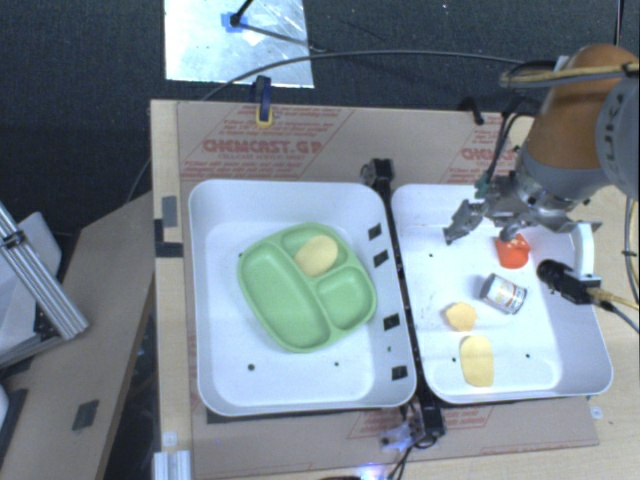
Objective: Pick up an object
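Orange object [512, 253] in right bin [590, 363], gripper [490, 223] above; grip state unclear.

Bare floor left of can [503, 294]

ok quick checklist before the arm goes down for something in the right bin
1. Gripper over right bin: ok.
2. Nothing between fingers: cannot tell.
3. Orange object near gripper, partly hidden by it: not ok for a clean view.
4. Small can lies apart from the round yellow piece: ok.
5. Long yellow piece has free space around it: ok.
6. Green tray in left bin, out of the way: ok.
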